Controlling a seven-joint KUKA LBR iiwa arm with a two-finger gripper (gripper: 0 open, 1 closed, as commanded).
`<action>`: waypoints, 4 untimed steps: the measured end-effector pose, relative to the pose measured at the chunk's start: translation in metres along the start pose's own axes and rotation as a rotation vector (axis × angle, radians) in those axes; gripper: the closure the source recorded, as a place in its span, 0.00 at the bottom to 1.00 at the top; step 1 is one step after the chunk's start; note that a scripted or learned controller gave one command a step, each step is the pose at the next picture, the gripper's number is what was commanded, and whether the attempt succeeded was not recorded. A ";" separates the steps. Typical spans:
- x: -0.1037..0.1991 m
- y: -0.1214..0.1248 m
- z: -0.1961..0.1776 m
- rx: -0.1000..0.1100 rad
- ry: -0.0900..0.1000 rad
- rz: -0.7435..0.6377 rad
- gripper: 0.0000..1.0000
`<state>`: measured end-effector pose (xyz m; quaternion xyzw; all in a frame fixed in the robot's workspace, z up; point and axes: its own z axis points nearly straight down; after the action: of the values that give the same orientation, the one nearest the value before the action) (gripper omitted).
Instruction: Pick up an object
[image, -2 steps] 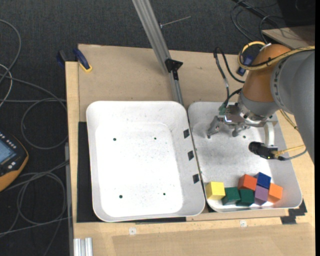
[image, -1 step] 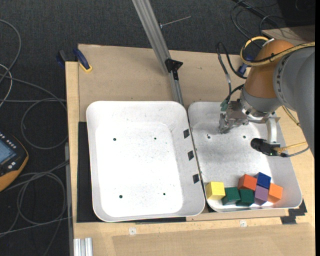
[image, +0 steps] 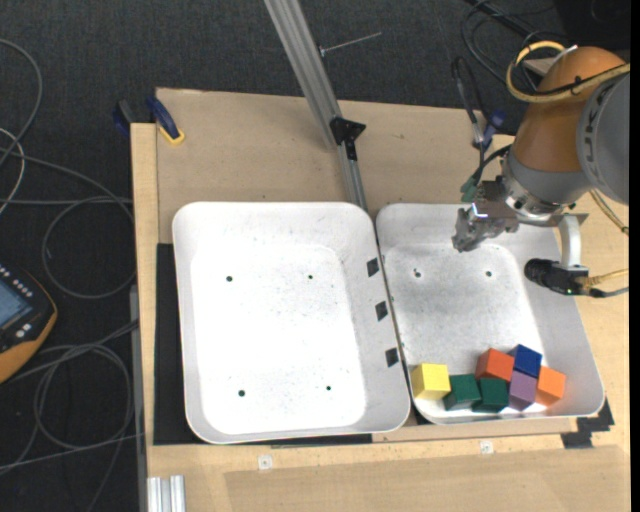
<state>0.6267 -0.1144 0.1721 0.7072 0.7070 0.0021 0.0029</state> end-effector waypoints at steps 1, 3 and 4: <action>-0.006 -0.003 -0.047 0.000 0.000 0.000 1.00; 0.059 -0.006 -0.097 0.008 0.004 -0.007 1.00; 0.115 -0.009 -0.080 0.010 0.004 -0.007 1.00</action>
<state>0.6174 0.0003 0.2522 0.7047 0.7095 0.0000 -0.0022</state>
